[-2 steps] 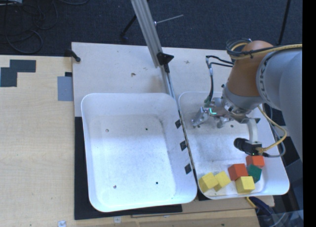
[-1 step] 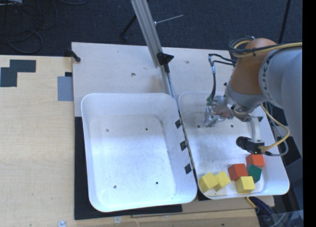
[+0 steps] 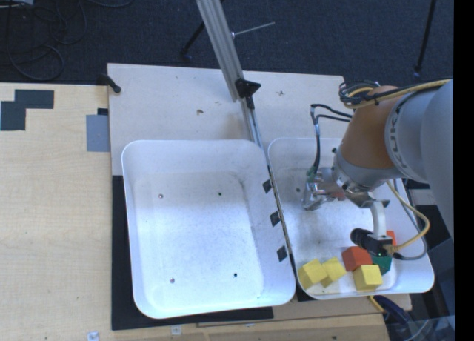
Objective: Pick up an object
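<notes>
Several small blocks lie in the near corner of the right bin (image 3: 296, 161): two yellow blocks (image 3: 321, 271) side by side, another yellow block (image 3: 367, 277), a red-orange block (image 3: 356, 256) and a green block (image 3: 382, 264) partly hidden behind them. My gripper (image 3: 314, 195) hangs over the middle of the right bin, above and left of the blocks, well apart from them. Nothing shows between its fingers.
The left bin (image 3: 148, 156) sits beside the right one, split from it by a ridge with black clips (image 3: 275, 218). A slanted metal rail (image 3: 222, 43) rises behind the bins. A black part of the arm (image 3: 370, 240) hangs near the blocks.
</notes>
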You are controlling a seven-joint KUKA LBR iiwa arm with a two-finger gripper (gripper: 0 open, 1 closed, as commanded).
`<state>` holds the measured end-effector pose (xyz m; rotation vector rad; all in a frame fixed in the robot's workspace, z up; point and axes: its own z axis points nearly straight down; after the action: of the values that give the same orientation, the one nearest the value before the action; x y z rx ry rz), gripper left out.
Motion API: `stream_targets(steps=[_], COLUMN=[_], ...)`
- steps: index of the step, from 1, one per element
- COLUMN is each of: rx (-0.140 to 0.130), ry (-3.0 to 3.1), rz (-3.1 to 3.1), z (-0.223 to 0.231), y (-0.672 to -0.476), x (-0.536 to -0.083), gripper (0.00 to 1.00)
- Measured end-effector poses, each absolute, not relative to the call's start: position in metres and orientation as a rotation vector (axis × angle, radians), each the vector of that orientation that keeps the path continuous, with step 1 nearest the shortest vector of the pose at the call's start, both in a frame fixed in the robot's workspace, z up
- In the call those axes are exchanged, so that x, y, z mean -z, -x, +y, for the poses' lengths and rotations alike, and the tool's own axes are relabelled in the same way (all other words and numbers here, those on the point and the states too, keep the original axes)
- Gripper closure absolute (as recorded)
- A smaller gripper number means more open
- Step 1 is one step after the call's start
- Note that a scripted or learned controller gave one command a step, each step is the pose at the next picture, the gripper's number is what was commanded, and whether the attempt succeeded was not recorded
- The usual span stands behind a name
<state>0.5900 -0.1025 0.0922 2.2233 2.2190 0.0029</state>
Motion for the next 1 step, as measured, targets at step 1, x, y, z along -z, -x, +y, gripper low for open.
stream_targets(steps=[1], rx=[-0.001], ry=[-2.216], rz=[2.223], z=[-0.1308], y=[-0.6475], x=[-0.0911], gripper=[1.0])
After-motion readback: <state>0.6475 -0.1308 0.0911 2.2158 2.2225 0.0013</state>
